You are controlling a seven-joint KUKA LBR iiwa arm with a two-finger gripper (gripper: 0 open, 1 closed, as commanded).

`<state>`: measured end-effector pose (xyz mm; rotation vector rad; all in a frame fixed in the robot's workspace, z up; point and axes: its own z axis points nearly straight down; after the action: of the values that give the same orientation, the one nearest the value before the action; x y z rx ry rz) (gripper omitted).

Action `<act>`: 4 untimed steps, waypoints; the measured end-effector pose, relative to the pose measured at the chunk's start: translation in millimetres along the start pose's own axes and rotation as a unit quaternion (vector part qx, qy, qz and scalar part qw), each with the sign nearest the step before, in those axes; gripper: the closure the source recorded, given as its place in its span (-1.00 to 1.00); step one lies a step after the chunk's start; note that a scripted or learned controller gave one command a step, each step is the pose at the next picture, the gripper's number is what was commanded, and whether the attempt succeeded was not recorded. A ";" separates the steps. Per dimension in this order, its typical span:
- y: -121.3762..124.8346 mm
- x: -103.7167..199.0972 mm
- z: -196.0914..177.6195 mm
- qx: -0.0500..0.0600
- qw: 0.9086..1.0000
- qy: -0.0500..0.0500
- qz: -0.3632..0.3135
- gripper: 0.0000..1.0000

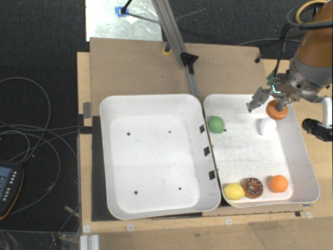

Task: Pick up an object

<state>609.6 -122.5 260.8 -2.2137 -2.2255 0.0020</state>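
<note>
My gripper (268, 104) hangs over the back of the right bin (304, 155), its fingers spread apart and open. One grey finger (255, 101) points down and left. An orange round object (277, 112) sits right at the tip of the other finger, not between the two. Just in front of it lies a white ball (267, 126). A green ball (216, 123) rests near the bin's left wall. Along the front wall lie a yellow lemon (234, 191), a brown doughnut (253, 187) and an orange ball (279, 183).
The left bin (151, 155) stands beside the right one, with black clips along the shared edge (206, 151). A slanted grey pole (171, 25) crosses the back of the bench. Cables lie on the floor at left.
</note>
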 end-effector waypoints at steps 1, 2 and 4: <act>0.6 -0.1 -2.2 -0.002 1.000 0.000 0.000 -1.00; 10.4 -0.4 46.7 0.000 1.000 0.000 0.001 -1.00; 7.6 3.9 152.2 0.001 1.000 0.000 0.002 -1.00</act>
<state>616.8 -118.4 108.6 -2.2176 -2.2195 0.0041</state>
